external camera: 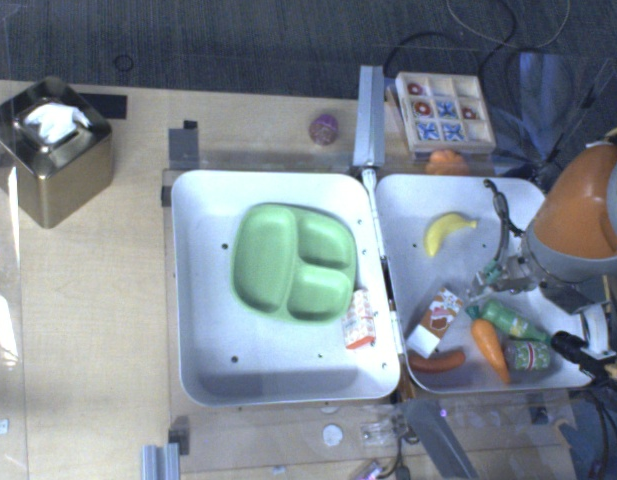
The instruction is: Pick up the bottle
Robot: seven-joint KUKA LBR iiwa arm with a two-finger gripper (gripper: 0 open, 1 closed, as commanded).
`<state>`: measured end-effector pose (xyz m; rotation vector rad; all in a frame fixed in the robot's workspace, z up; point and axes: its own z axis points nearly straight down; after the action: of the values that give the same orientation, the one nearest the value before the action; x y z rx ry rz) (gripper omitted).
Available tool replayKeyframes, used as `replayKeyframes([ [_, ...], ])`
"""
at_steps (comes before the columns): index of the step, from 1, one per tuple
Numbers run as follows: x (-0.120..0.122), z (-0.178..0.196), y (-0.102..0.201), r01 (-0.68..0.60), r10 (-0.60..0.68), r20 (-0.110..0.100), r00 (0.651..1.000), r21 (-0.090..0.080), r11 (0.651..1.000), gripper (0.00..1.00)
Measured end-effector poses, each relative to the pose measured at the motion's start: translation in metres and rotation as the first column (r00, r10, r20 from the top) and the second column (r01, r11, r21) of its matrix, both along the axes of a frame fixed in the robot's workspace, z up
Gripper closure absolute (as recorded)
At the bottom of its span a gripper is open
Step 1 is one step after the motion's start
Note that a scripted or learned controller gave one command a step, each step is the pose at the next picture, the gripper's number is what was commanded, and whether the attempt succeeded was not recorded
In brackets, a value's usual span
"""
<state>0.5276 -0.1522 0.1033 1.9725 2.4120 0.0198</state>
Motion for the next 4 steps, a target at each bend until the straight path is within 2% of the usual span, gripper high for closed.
replayKeyframes([
  [1, 0.000, 0.000, 0.000, 0.000, 0.000, 0.000, 1.000, 0.000, 1.000, 0.00],
  [2, -0.035, -0.013, -0.031, -0.018, 0.018, -0.010, 1.000, 0.002, 1.000, 0.00],
  [3, -0.038, 0.029, -0.054, -0.035, 0.035, -0.019, 0.999, 0.003, 0.999, 0.00],
  [4, -0.011, -0.014, -0.043, -0.018, 0.018, -0.015, 1.000, 0.002, 1.000, 0.00],
])
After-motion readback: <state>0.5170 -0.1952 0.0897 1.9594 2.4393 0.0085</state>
